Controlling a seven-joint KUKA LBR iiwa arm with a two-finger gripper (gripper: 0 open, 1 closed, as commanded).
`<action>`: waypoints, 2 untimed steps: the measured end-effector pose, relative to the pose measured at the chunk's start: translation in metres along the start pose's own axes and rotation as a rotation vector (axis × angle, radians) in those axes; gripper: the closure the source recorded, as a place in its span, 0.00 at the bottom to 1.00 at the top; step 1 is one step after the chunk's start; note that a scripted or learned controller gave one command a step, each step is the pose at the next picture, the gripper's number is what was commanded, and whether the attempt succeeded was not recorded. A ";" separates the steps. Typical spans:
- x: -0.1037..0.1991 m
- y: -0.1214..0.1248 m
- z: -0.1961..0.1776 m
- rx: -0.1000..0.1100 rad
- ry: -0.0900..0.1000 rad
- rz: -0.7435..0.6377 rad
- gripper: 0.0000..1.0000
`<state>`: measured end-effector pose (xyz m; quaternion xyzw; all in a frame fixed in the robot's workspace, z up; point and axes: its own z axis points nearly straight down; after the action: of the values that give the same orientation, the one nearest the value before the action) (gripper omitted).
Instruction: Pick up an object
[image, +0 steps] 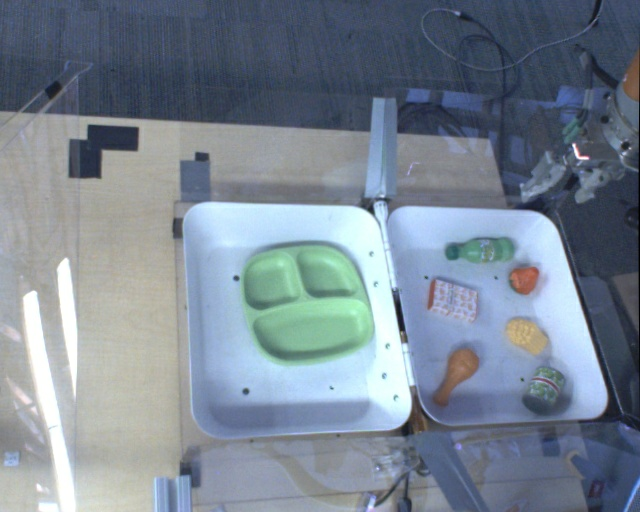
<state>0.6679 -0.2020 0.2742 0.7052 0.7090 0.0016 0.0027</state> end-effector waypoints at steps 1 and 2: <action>0.052 0.003 0.148 -0.002 0.000 -0.012 0.00; 0.043 0.003 0.185 -0.003 0.000 0.047 0.00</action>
<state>0.6719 -0.1596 0.0893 0.7217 0.6922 0.0028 0.0038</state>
